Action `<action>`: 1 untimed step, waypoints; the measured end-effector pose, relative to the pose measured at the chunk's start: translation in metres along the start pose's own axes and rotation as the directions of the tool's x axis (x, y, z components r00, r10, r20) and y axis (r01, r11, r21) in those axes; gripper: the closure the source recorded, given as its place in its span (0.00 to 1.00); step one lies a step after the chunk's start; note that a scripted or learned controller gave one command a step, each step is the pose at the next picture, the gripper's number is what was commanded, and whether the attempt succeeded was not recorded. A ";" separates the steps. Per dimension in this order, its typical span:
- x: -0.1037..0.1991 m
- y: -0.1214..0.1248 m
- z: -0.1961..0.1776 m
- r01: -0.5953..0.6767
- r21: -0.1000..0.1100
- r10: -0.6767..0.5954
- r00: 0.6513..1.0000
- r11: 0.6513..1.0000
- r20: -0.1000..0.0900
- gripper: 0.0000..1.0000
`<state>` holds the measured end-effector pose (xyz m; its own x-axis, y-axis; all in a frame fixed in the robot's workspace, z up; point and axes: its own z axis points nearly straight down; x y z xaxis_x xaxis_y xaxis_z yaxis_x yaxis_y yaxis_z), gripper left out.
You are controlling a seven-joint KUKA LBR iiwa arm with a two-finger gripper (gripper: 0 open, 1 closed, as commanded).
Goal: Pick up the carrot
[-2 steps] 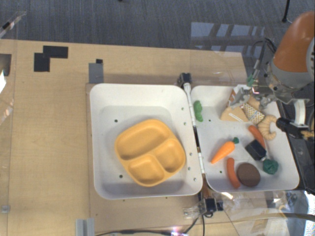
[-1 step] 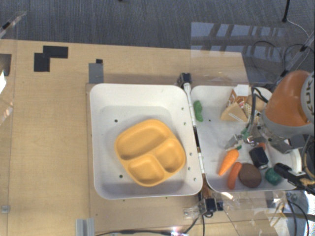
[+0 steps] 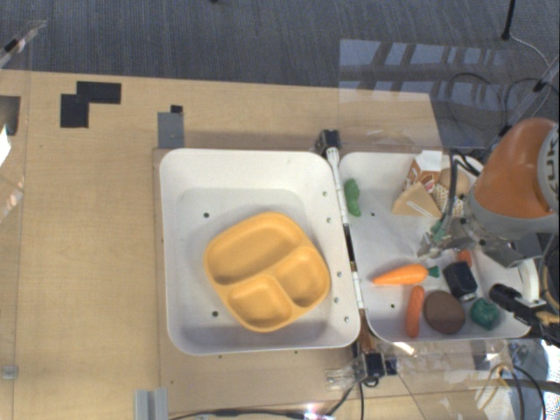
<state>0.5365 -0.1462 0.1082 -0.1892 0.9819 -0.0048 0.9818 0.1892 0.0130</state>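
While the claw [image 3: 435, 239] hovers, grip unclear, a sausage [image 3: 414, 311] flanks the carrot [image 3: 401, 276]

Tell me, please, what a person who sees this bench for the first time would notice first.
The eye goes first to the yellow divided plate, lying alone in the left bin. Next comes the orange carrot in the right bin, lying free on the bin floor with its tip toward the divider. The arm's orange band stands out at the right edge, above a cluster of small toy foods.
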 end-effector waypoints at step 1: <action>0.000 0.000 0.000 0.000 0.001 0.000 1.000 1.000 0.000 0.00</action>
<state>0.5362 -0.1462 0.1079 -0.1891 0.9820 -0.0045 0.9819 0.1891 0.0121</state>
